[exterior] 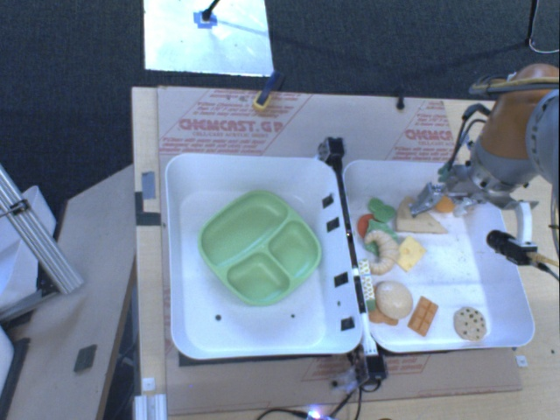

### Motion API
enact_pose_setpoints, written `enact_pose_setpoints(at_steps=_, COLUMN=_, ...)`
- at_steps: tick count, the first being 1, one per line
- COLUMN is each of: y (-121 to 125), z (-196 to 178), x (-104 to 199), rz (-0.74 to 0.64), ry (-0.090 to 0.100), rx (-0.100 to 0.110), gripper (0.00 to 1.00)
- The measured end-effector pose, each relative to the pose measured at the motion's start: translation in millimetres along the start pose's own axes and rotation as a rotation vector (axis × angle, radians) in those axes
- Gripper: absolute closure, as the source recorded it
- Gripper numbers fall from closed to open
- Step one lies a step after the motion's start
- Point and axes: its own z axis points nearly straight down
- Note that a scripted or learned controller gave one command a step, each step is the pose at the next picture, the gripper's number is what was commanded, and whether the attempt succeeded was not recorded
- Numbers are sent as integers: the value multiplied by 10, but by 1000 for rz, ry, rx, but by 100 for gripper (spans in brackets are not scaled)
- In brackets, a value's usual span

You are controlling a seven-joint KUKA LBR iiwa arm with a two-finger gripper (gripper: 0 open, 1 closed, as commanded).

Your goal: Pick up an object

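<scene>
My gripper (pixel 443 201) is low over the back of the right bin (pixel 503 278), reaching in from the right. It is open, and its fingers stand on either side of a small orange piece (pixel 445 206). Just in front of it lies a beige wedge (pixel 422 222). Other toy foods in this bin are a green piece (pixel 381 209), a red piece (pixel 363 226), a ringed shrimp-like piece (pixel 381 248), a yellow cheese chunk (pixel 409 254), a round bun (pixel 393 300), an orange cracker (pixel 423 315) and a cookie (pixel 470 324).
The left bin (pixel 188 322) holds a green divided plate (pixel 260 248). A black clip strip (pixel 343 243) runs along the wall between the two bins. The arm's grey and orange body (pixel 516 138) hangs over the right bin's back right corner.
</scene>
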Motion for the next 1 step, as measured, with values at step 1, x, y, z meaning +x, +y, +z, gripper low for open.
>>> enact_pose_setpoints(at_steps=1, y=21, z=212, x=-2, rz=-2, ry=0, rx=-10, gripper=0)
